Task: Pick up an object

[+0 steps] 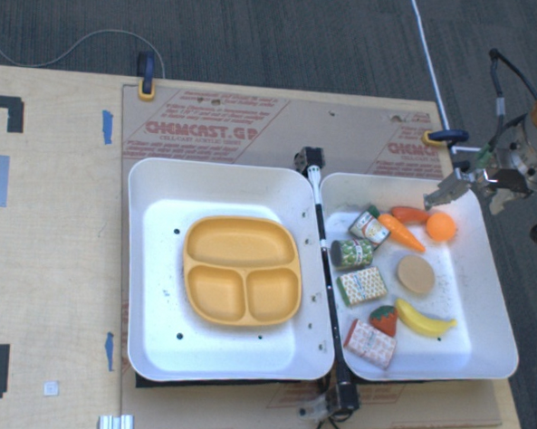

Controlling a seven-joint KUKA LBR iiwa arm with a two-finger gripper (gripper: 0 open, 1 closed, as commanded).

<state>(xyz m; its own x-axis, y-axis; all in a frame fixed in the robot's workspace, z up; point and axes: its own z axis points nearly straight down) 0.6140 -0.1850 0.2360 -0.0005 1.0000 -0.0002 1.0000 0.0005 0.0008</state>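
Camera view puts my gripper (471, 189) spread open with nothing in it, above the right bin's (493, 323) far corner, just beside the orange ball (441, 227).

Bright even overhead light, soft faint shadows, sharp focus throughout

Left bin (148, 247) holds a yellow three-compartment plate (242, 269), flat, near centre; right bin (490, 304) holds small toy foods: orange ball (441, 227), carrot (402, 231), two cans (369, 226) (352, 253), tan disc (416, 274), green-patterned packet (362, 285), banana (424, 319), strawberry (385, 319), red-patterned packet (370, 342); gripper (470, 187) above the right bin's far right corner, near the orange ball, nothing visible between fingers; finger state unclear.
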